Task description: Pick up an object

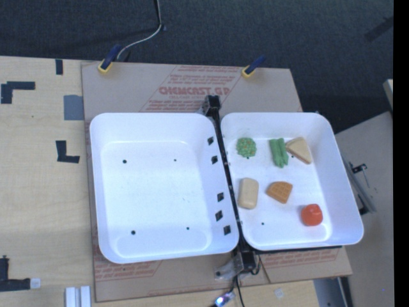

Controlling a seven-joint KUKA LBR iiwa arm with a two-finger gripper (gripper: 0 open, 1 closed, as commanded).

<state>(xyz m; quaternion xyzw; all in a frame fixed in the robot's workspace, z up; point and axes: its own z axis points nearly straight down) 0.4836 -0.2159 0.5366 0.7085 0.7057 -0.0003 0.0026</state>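
White right bin [342, 190]: I'm seeing five items sitting inside.
Red piece [312, 215]: lying nearest the front right rim.
Cream block [248, 192]: resting near the divider.
Green floret [246, 147], green pod [278, 151], tan wedge [299, 149]: lining the far side.
Orange piece [279, 191]: sitting mid-bin, open room around it.
Pincer: I cannot tell its state.

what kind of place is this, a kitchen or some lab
Most likely a robot test bench, not a kitchen: two white bins clipped side by side on a cardboard sheet, small toy foods such as a red tomato in the right one, and a cable behind.
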